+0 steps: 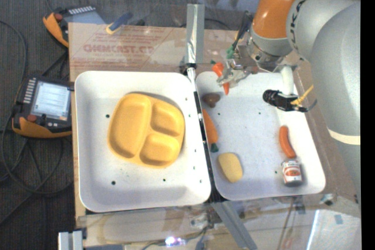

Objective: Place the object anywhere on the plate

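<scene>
While your gripper [227,80] hovers over the right bin's [252,126] far corner, finger state unclear, the yellow potato-like object [231,167] lies near the plate [147,129] in the left bin [94,178].

One fixed overhead view, slanting down on both bins [88,196].

We cannot make out the small dark object [211,99] just beside the carrot [210,127]. The arm [328,26] runs off the right edge. The can's [292,172] label is too small to read.
</scene>
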Tool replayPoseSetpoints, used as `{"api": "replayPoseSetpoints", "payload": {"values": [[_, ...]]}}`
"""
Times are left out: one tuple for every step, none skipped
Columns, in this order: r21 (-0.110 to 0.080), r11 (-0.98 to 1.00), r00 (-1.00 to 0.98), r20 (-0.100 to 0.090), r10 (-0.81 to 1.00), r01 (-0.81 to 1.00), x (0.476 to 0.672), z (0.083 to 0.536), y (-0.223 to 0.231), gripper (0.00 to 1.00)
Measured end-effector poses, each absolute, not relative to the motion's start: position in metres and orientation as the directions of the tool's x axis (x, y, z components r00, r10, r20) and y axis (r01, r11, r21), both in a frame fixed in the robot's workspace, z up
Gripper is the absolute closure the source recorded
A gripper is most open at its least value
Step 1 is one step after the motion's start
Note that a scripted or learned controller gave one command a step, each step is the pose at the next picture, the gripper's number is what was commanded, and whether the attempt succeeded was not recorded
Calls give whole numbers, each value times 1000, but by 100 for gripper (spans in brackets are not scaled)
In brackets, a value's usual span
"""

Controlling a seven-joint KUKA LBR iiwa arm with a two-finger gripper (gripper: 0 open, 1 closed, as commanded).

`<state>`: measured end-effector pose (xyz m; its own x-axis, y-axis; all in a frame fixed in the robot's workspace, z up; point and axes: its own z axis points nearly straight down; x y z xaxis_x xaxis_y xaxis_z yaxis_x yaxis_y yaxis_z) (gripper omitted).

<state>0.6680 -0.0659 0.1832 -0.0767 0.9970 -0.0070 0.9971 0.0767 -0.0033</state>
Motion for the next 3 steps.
{"api": "replayPoseSetpoints", "payload": {"values": [[-4, -57, 57, 1, 998, 998, 625, 182, -1, 100], [-6, -12, 12, 0, 1000, 1000, 578, 182, 72, 100], [-6, -12, 12, 1, 1000, 1000, 578, 182, 72, 0]]}}
